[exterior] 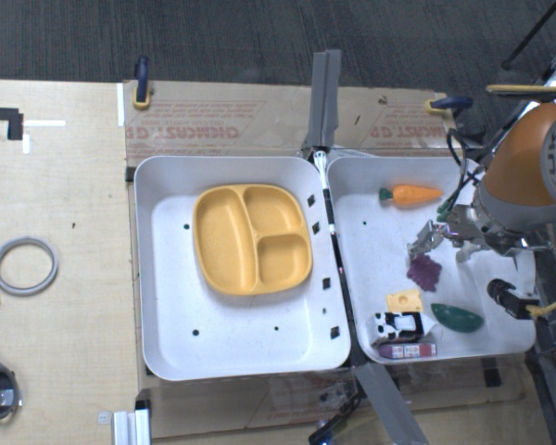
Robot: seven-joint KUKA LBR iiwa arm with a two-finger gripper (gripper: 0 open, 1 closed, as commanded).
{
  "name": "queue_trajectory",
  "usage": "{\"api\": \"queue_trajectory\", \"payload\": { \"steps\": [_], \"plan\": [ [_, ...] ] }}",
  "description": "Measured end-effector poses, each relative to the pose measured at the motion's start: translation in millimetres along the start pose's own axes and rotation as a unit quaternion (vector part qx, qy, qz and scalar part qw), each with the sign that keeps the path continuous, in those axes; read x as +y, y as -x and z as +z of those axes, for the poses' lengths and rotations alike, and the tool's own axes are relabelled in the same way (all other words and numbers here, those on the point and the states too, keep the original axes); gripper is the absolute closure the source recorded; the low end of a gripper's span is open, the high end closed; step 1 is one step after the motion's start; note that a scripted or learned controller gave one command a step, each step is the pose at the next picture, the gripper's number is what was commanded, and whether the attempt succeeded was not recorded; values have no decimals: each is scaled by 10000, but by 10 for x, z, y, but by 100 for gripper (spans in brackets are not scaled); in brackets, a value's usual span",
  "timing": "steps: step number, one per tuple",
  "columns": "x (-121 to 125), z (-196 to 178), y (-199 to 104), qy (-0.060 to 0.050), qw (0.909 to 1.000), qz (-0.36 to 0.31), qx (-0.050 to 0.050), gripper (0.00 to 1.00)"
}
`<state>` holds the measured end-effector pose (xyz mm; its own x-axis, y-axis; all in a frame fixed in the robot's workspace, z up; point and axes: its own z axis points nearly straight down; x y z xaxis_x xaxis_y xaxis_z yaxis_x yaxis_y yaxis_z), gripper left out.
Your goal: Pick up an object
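Purple grapes [425, 272] lie in the right bin [371, 211], just below the hand [430, 240]. Fingers look spread, pinching nothing. Step in hand, by my reading: approach before grasp. Next move calls for lowering over the grapes, then closing.

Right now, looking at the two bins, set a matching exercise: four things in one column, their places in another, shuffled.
Things:
1. yellow divided plate
2. toy carrot
3. purple grapes
4. green toy

Places:
A. right bin, far end
B. right bin, near right corner
C. left bin, middle
D. right bin, just below the end effector

Pairs: 1-C, 2-A, 3-D, 4-B
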<state>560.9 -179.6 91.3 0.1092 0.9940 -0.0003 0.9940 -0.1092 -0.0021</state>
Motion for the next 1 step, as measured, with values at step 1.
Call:
{"api": "queue_trajectory", "payload": {
  "steps": [1],
  "plan": [
    [-324,5,-4,-6,9988,482,5,0]
  ]
}}
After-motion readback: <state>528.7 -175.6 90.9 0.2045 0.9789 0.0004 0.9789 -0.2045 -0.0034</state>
